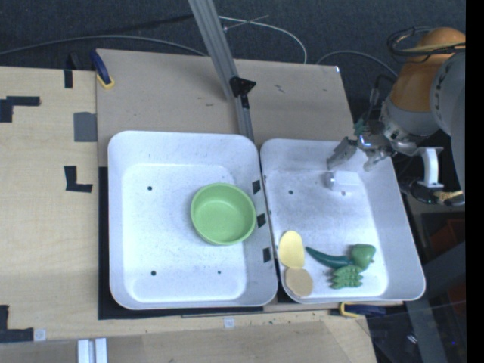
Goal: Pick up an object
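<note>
Over the far right corner of the right bin (393,225) hangs the gripper (354,154), its two fingers spread apart and nothing between them; the grey arm (423,97) with its orange band reaches in from the right. The step in hand looks like the approach: no object is taken yet, and the gripper sits well apart from anything it could grasp. All the candidates in this bin lie along the near edge: a yellow piece (291,249) and a tan disc (299,281) by the near left corner, just beside each other, then a dark green pepper (330,258) running toward a green lump (363,254), with a leafy green piece (347,277) just below them. The next move, as I judge it, calls for travel toward the near side, a choice of one piece, and a descent with the fingers straddling it; the greens lie close together, so a clean grip may be hard there. A green bowl (222,214) sits alone in the left bin (128,203). Both bins are white and speckled, resting on a pale wooden bench (45,203), with a slanted metal pole (215,44) and cables (257,29) behind on dark floor.
</note>
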